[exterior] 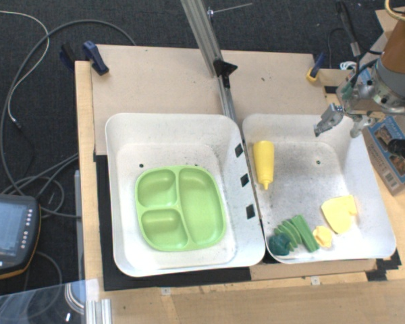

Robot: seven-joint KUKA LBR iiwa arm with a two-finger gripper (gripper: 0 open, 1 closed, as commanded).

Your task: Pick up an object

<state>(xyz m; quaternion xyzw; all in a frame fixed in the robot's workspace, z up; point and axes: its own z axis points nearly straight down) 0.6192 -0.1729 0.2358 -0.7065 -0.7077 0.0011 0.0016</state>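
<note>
In the right bin [364, 181] a yellow squeeze bottle [264, 163] lies along the left wall. A pale yellow wedge [339, 214] and a small yellow piece [322, 236] rest near the front right. Beside them lies a green ridged object [293, 235] at the front. My gripper [341, 123] hangs above the bin's back right corner, open, with nothing between its fingers. It is well away from all the objects.
The left bin [121, 181] holds a green divided plate [180, 208]. A metal pole [202, 29] slants across the back. Blue clamps [94, 56] sit at the bench corners. A printed box [391, 150] lies right of the right bin.
</note>
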